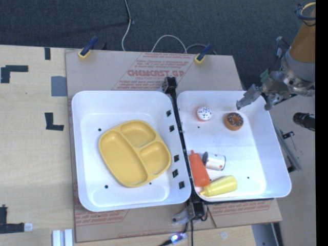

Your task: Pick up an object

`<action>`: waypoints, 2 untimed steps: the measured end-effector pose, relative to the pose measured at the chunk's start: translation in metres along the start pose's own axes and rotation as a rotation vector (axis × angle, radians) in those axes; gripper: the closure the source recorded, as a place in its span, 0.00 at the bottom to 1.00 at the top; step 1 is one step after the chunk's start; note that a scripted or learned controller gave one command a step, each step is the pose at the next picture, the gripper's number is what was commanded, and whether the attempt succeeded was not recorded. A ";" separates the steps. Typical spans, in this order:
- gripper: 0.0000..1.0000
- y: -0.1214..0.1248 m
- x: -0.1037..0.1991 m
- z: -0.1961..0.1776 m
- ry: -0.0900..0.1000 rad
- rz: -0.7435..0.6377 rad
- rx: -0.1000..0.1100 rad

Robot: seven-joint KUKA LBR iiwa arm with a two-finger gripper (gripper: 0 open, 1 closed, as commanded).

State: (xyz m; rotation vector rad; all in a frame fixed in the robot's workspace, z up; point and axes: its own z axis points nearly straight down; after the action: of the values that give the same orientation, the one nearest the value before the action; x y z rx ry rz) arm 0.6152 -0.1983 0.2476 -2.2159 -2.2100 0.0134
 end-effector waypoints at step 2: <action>0.00 0.001 -0.002 0.035 -0.003 -0.004 -0.010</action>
State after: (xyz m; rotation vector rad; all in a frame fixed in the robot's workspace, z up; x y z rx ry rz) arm 0.6160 -0.2001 0.2123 -2.2183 -2.2202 0.0058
